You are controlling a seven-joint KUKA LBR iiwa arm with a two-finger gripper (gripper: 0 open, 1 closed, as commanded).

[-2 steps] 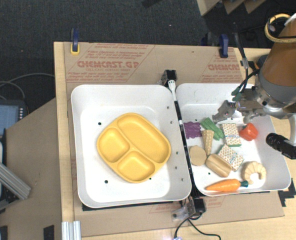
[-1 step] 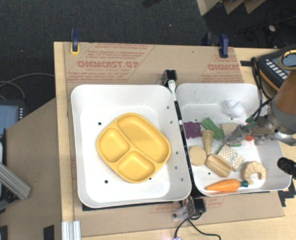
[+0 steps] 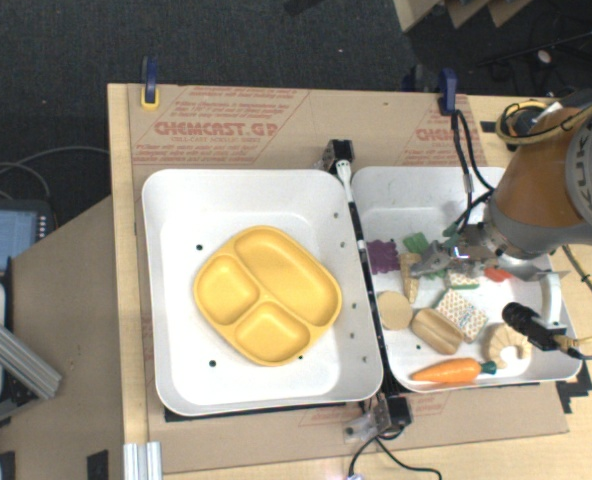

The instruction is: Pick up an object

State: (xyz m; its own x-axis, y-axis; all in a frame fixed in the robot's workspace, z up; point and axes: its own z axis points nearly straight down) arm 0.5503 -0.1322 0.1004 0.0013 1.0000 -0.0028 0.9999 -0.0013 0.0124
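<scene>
In the right bin (image 3: 396, 190), toys (image 3: 446, 323) lie below the gripper (image 3: 438, 258).

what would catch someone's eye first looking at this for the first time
The yellow three-compartment plate dominates, lying alone in the left white bin. Next comes the grey and orange arm reaching over the right bin, above a cluster of toy foods, with an orange carrot at the near rim.

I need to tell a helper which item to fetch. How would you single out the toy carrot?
Look in the right-hand bin. Along its near rim lies the toy carrot: long, bright orange, green-tipped, unlike the tan bread pieces above it.
</scene>
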